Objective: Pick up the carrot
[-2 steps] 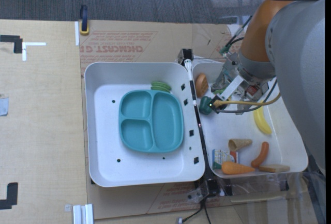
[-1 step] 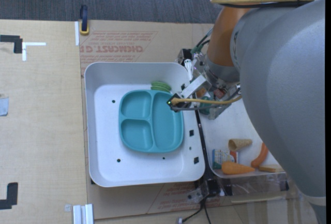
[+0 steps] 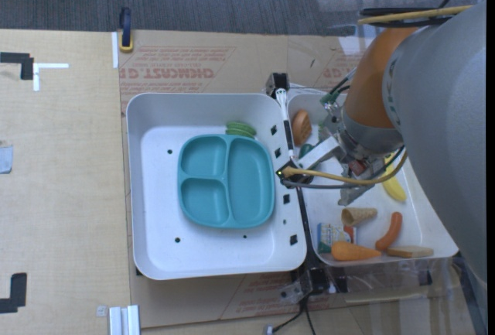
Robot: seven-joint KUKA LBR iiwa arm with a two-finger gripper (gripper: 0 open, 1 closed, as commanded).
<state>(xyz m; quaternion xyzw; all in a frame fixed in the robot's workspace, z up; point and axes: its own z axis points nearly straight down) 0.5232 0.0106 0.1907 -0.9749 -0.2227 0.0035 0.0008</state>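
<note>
Carrot (image 3: pixel 356 251) lies in the bin (image 3: pixel 418 216) under the arm, apart from the gripper (image 3: pixel 356 165) and toward the view's bottom edge. Its long axis runs roughly left to right, thick end leftward. A sausage (image 3: pixel 389 230) sits just beside it, on the gripper's side. You cannot tell whether the gripper is open or closed, because the wrist hides it.

A cardboard sheet (image 3: pixel 178 66) lies on the tan bench (image 3: pixel 54 194) under the left bin (image 3: pixel 147 171) and right bin (image 3: pixel 414 217).

Bright, even overhead light — floor glare up top, slightly soft focus.
</note>
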